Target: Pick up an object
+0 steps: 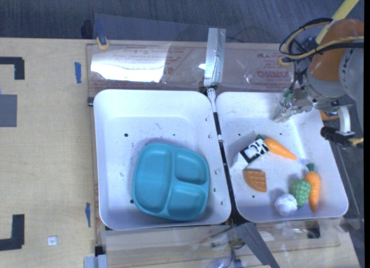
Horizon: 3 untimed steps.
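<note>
Claw (287,110) hovers, grip state unclear, over the right bin's (340,194) far corner, holding nothing visible; approach step, descent onto the carrot (279,148) likely next.

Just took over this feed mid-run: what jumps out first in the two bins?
The big teal divided tray dominates the left bin. The right bin holds a cluster of toy food: two orange carrots, a waffle piece and a green vegetable. The gripper hangs over that bin's far right corner, away from the toys.
</note>
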Tool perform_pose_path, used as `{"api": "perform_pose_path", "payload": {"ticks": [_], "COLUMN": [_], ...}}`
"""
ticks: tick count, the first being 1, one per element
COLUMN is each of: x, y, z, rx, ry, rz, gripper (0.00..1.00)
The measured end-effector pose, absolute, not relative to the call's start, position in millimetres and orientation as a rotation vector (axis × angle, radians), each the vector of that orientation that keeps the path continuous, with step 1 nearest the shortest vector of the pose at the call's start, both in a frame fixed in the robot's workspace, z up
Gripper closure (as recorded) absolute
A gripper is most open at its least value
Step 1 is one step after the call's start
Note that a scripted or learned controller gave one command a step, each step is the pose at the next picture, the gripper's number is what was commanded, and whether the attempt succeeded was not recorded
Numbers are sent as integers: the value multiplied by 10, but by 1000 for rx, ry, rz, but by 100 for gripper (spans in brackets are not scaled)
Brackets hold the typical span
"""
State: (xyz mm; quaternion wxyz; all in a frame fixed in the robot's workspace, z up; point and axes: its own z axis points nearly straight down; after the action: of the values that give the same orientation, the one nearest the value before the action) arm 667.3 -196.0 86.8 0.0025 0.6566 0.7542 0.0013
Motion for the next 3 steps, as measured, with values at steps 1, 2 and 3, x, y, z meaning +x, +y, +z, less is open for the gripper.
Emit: {"api": "perform_pose_path", "payload": {"ticks": [1,2,3], "x": [6665,6519,5820], "y": [-1908,-2039,-1729], "z": [860,1001,868], "rx": [2066,2200,1941], "ry": [2380,2246,2464], "rz": [6,3,4], "gripper": [0,0,0]}}
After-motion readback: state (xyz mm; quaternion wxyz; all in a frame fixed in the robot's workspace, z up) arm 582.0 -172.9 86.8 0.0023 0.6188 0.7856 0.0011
